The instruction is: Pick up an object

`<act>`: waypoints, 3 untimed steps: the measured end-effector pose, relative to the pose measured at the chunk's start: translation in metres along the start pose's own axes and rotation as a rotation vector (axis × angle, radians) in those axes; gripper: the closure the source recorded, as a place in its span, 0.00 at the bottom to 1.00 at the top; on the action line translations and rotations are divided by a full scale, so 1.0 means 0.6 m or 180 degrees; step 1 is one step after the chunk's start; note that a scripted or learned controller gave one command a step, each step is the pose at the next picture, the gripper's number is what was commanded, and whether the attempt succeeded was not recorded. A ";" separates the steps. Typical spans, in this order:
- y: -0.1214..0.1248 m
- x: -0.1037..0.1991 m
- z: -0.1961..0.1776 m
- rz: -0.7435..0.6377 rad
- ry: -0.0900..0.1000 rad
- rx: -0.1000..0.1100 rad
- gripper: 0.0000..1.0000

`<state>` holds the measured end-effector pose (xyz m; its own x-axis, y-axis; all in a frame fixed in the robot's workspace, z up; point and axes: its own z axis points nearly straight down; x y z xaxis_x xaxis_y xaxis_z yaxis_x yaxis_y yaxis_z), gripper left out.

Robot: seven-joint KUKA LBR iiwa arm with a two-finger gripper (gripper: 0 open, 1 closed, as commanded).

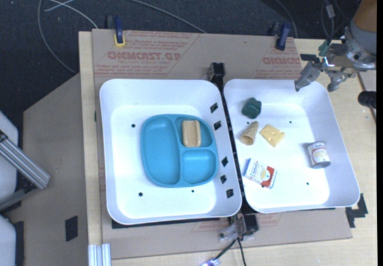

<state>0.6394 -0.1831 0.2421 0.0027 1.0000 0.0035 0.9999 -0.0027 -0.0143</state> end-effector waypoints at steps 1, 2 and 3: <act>0.004 0.001 -0.014 -0.0010 -0.0009 -0.0044 0.00; 0.001 0.008 0.090 -0.0011 -0.0004 -0.0024 0.00; -0.002 0.013 0.196 -0.0011 -0.0003 -0.0020 0.00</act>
<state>0.6366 -0.1748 0.1245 -0.0006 1.0000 0.0027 1.0000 0.0007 -0.0079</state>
